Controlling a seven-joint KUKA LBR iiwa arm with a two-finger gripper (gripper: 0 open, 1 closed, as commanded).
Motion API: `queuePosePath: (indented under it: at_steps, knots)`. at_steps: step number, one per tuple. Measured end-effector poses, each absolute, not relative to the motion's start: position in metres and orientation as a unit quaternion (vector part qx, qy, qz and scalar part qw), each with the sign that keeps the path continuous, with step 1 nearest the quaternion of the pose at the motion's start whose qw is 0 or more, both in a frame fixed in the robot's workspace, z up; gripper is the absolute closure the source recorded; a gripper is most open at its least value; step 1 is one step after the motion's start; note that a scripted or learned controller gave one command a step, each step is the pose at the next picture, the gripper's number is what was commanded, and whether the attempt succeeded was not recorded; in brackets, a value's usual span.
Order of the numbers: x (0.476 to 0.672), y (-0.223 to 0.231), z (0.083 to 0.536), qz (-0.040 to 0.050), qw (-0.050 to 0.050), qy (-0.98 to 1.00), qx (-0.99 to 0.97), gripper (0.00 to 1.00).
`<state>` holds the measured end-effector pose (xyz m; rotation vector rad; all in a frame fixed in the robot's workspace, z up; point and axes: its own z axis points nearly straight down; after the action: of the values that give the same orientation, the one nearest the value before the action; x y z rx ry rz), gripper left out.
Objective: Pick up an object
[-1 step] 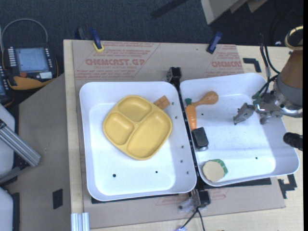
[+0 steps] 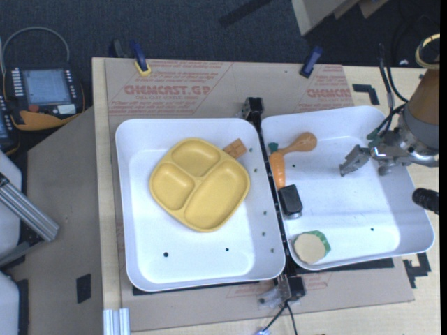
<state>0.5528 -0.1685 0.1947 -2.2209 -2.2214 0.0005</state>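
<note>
My gripper [image 2: 367, 165] hovers over the right part of the right bin [image 2: 391, 236], open, with nothing between its fingers. Along that bin's left side lie an orange carrot [image 2: 277, 168], a tan wooden piece with a round head [image 2: 300, 143], a black block [image 2: 290, 201] and a round beige item with a green rim [image 2: 311, 247]. All of these sit well to the left of the gripper. In the left bin [image 2: 202, 264] a yellow divided plate [image 2: 200, 184] lies with a small brown block [image 2: 235, 147] at its upper right edge.
The arm's grey wrist [image 2: 422, 121] enters from the right over the bin's rim. The two bins meet at a ridge [image 2: 269, 180] with black clamps at its far and near ends. A tan board [image 2: 209, 82] lies under both bins.
</note>
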Motion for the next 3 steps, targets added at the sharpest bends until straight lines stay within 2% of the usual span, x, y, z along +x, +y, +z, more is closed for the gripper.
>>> queuePosePath:
  at_steps: [1,2,3]
  knots:
    - [0.55,-0.17,0.131,0.0019,0.004,-0.707,-0.707,0.0]
    - [0.552,-0.173,0.091,-0.0008,-0.002,-0.707,-0.707,0.0]
    - [0.556,-0.171,0.104,-0.005,-0.007,-0.708,-0.707,1.0]
